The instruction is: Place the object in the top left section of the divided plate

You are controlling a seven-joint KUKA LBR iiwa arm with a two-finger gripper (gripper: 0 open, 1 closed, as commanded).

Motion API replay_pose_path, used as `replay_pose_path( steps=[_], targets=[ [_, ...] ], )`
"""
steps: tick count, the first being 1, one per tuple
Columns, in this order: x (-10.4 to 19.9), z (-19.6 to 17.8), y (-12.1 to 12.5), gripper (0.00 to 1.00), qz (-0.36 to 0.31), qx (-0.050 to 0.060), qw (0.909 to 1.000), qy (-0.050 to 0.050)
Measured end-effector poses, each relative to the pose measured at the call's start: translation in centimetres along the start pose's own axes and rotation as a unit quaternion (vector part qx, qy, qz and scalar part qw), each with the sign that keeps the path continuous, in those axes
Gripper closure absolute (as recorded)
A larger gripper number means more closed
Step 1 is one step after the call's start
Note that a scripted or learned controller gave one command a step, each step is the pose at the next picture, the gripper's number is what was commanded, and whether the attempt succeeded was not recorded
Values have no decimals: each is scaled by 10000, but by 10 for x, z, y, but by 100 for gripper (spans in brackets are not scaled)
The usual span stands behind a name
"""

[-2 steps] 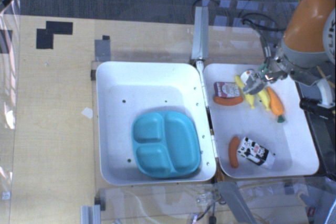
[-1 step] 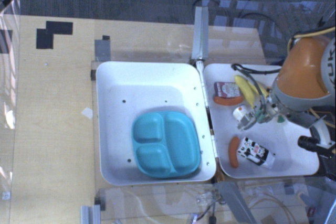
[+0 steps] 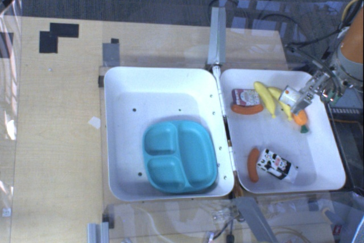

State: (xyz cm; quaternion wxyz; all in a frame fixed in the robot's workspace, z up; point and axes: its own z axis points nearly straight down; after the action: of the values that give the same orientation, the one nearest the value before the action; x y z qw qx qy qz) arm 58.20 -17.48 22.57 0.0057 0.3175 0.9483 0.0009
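The gripper (image 3: pixel 294 101) hangs over the bananas (image 3: pixel 268 97) and carrot (image 3: pixel 300 118); whether it's clenched, I cannot tell. The blue divided plate (image 3: pixel 180 155) sits well off to its left.

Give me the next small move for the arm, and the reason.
Probably lower the claw a little onto the small orange carrot-like toy. The claw sits just above it in the right white bin, beside the yellow bananas, while the blue divided plate waits in the left bin.
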Motion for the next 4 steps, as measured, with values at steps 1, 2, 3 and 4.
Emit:
replay_pose_path(
  steps=[1,2,3,4],
  targets=[
    [99,77,4,100,940,14,9956,31],
    [-38,111,-10,100,964,11,9953,4],
    [-80,-6,23,100,768,-1,9970,-9],
    [-73,-38,17,100,921,3,9958,-1]
  ],
)
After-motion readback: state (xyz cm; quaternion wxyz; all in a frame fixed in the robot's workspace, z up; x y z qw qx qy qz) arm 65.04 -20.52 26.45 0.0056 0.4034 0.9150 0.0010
